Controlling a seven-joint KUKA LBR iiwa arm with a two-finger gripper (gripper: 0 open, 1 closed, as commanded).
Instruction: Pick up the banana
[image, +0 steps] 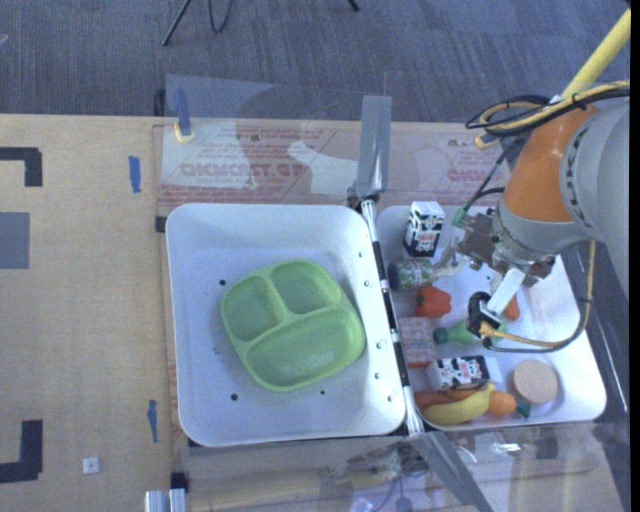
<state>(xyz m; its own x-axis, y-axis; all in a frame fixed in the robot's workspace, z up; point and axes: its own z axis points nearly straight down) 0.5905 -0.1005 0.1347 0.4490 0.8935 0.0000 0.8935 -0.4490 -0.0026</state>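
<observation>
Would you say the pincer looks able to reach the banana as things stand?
Probably yes, but tightly. The banana lies uncovered by the near wall of the right bin, with a spotted carton close behind it and an orange fruit at one end. The pincer hangs farther back.

We see the banana (455, 407) hemmed in at the near edge of the right bin (590, 395). A black-and-white carton (460, 372) lies just behind it, an orange piece (502, 404) sits just beside its right end, and the bin wall runs close along its front. From above, its top lies uncovered. The arm (550, 190) overhangs the bin's far half. In the left bin (200, 250) we find open floor all round the green plate (292, 325).
</observation>
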